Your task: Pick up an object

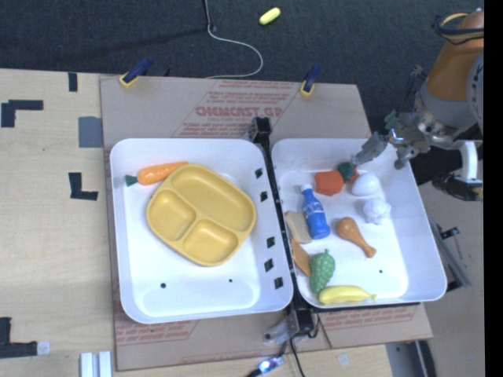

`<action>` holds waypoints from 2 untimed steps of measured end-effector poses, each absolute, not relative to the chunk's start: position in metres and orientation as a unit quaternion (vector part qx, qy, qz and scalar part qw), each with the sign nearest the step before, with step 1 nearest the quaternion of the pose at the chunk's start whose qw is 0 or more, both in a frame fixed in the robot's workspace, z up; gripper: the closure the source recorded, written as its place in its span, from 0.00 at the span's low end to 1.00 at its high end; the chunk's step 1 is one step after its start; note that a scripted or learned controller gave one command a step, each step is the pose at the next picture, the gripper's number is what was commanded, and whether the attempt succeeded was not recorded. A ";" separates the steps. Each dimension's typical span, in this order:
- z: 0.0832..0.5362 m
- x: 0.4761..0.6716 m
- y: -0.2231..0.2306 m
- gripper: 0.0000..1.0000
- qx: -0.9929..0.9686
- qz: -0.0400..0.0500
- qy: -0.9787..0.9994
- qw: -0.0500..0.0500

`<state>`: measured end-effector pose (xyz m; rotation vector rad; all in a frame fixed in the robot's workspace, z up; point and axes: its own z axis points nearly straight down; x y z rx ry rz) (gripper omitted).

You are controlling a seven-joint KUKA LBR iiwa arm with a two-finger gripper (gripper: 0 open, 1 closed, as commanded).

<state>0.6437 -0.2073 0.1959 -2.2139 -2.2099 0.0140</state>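
Two white bins side by side on a brown cardboard sheet [236,108], centre of frame. Red print on the cardboard above the bins, reversed and partly legible, reads roughly "CHEMCAST GP"; smaller lines under it too small to read.

Left bin [134,289]: yellow divided tray [201,213] near the middle, tilted; orange carrot [161,173] just beside the tray's upper left edge.

Right bin [416,234]: red-orange block [329,182] in the upper middle, white egg-like piece [364,184] just right of it, crumpled white lump [376,209] below that. Blue bottle [315,214] with white cap and a pale label, text unreadable, left of centre. Tan slab [297,228] touching the bottle's left side. Drumstick [356,236] right of centre. Green bumpy fruit [321,269] lower left, banana [346,294] along the bottom wall.

Gripper [363,156] at upper right of frame, slanting down into the right bin's upper part, tip just above the block and egg. Finger spacing: cannot tell. Nothing seen between them.

Blue-and-yellow clamps [135,71] at the cardboard's top corners. Small yellow item [269,16] on the dark floor, top centre, beside a thin cable [236,42].
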 end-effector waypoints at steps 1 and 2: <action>0.205 0.647 -0.207 0.00 -0.707 0.001 -0.708 0.001; 0.147 0.655 -0.207 0.00 -0.706 0.002 -0.708 0.002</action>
